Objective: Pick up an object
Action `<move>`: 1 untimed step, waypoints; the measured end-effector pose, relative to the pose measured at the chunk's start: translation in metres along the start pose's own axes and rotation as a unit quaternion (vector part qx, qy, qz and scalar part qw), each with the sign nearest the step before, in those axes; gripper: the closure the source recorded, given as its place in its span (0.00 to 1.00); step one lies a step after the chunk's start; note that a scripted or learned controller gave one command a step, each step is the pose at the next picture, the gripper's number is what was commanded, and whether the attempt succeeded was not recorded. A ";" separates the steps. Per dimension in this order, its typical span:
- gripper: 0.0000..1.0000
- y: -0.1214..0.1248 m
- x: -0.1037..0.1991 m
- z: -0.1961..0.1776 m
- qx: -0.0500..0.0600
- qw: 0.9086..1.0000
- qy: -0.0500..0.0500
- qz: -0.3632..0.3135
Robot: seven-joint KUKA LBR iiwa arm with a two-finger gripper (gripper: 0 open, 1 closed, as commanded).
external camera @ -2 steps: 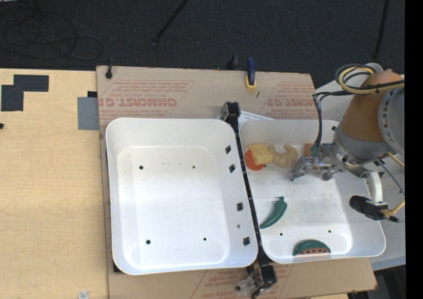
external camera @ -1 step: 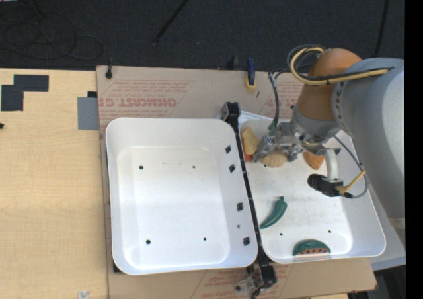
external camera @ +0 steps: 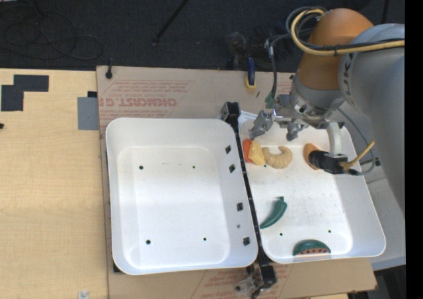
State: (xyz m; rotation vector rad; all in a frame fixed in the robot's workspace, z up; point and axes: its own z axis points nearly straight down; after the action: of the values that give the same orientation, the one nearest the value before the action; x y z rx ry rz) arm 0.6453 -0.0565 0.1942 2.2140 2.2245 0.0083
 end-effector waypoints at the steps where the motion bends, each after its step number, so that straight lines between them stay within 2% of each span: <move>1: 0.00 -0.003 0.082 -0.043 0.002 1.000 0.000 -0.001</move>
State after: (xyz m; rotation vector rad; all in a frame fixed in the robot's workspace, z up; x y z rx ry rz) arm 0.6420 0.0255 0.2378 2.2135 2.2288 0.0036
